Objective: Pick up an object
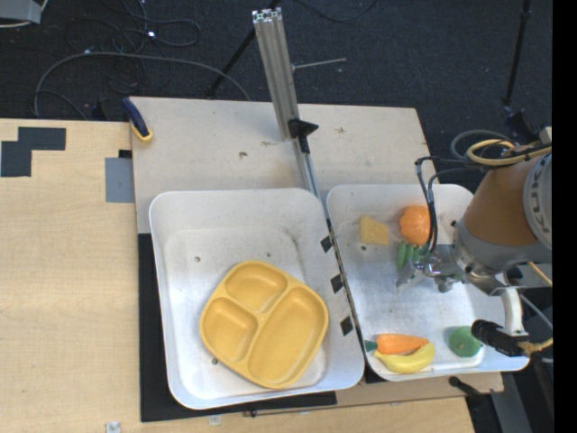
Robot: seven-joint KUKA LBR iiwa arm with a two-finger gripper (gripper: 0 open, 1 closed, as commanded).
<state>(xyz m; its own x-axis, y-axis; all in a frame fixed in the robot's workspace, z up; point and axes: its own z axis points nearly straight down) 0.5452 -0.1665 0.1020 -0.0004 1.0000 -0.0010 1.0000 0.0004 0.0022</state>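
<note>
The right bin (397, 305) holds several toy foods. A yellow wedge (374, 231) and an orange ball (415, 224) lie near its far side. A small green piece (405, 257) lies just below the orange. My gripper (422, 269) sits low in the bin right beside that green piece, on its right, with the grey wrist and orange band behind it. Whether the green piece is between the fingers is hidden. An orange carrot (399, 342), a yellow banana (407, 360) and a green round piece (463, 341) rest along the near edge.
The left bin (180, 233) carries a yellow divided plate (263, 321). An upright aluminium post (278, 70) stands behind the bins' shared edge. Black clips (337, 282) line the divider. Cables hang around the arm at the right.
</note>
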